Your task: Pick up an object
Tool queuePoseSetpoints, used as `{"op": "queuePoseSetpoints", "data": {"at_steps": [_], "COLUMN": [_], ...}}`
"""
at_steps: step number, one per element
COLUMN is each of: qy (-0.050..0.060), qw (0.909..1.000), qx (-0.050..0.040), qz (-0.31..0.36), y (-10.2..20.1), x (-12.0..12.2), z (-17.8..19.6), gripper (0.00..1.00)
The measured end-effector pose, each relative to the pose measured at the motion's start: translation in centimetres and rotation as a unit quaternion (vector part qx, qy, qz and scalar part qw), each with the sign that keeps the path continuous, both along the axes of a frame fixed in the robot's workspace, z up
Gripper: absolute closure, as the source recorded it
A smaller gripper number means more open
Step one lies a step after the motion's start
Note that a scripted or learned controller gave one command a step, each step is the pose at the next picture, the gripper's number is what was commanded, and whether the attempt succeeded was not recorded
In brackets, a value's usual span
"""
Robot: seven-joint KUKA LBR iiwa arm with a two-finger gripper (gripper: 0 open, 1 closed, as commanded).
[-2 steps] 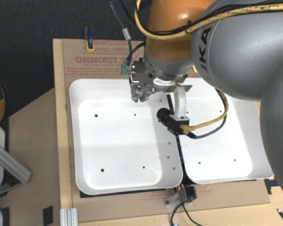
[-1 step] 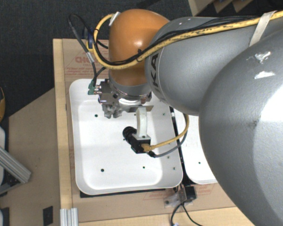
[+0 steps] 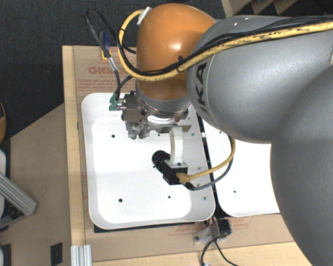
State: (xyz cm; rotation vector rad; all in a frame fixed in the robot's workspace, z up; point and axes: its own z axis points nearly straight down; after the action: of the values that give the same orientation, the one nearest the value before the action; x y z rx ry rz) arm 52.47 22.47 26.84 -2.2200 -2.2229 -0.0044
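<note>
Arm (image 3: 255,76) is reaching over the left bin (image 3: 108,198), wrist pointing down. Gripper (image 3: 137,131) is mostly hiding under it; can't tell its state.

The arm (image 3: 266,71) has a smooth grey shell with a soft sheen, and its orange band (image 3: 166,32) is glossy. The left bin (image 3: 116,204) looks like smooth white plastic, faintly shiny. Under it the bench (image 3: 77,148) shows matt, pale brown board like cardboard, with red print near its far edge.
</note>
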Motion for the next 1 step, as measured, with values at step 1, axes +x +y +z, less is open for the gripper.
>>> {"op": "queuePoseSetpoints", "data": {"at_steps": [1], "qy": [0.000], "qw": [1.0000], "qx": [-0.0003], "qz": [0.000], "y": [-0.03], "x": [-2.10], "z": [2.16], "gripper": [1.00]}}
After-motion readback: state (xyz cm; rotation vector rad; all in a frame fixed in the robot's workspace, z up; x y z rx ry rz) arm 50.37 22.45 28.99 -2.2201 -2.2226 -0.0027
